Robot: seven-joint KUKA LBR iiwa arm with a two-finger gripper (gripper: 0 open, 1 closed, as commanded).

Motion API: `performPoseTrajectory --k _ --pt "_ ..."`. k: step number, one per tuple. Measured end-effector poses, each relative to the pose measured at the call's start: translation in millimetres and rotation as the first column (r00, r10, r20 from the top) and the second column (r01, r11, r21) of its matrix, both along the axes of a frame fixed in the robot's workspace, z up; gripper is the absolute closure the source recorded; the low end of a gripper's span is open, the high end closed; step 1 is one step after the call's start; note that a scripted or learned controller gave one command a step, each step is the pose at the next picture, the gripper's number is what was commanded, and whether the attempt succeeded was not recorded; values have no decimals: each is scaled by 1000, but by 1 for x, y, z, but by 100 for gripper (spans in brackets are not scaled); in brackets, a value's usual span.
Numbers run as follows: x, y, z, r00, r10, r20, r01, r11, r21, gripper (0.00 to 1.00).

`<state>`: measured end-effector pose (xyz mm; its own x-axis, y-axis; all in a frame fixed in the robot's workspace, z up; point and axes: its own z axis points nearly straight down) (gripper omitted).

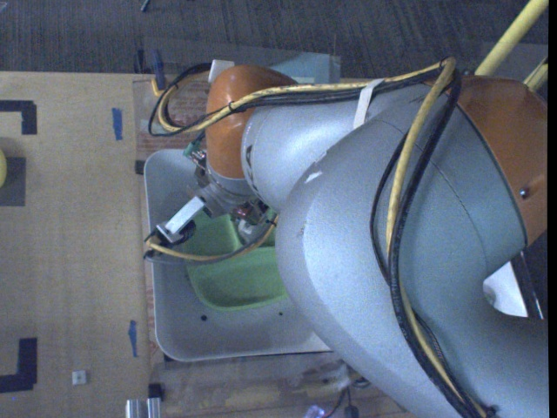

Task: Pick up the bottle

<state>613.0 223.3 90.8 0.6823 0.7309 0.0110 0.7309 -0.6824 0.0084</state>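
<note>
Camera view looks down on the gripper point(246, 220), which sits low inside the white bin point(170, 325), close against that bin's upper half. Its tip is buried in dark metal parts and shadow under the wrist, so I cannot tell whether it is apart, together or clamped on anything.

Just beside and below the gripper lies a pale green thing point(235, 277), smooth and rounded, with a shaded hollow in its middle. It rests on the bin floor and its right part runs under the arm. It appears to touch the gripper's tip or lie right at it, but the shadow does not let me tell which. Whether this is the bottle I cannot tell from this angle.

Above the gripper comes the orange band point(237, 116), and from it the thick grey arm point(374, 259) spreads across the right of the view, with a yellow cable point(396, 198) running along it.

Left of the bin lies the pale brown bench point(70, 233), carrying black corner marks point(21, 116) and short blue tape strips point(117, 124). A yellow thing point(3, 169) is cut by the left edge. Dark floor point(365, 16) runs along the top.
</note>
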Motion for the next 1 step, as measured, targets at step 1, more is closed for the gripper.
performPoseTrajectory --k 1 --pt "-8 -3 2 851 -525 8 525 851 9 0"
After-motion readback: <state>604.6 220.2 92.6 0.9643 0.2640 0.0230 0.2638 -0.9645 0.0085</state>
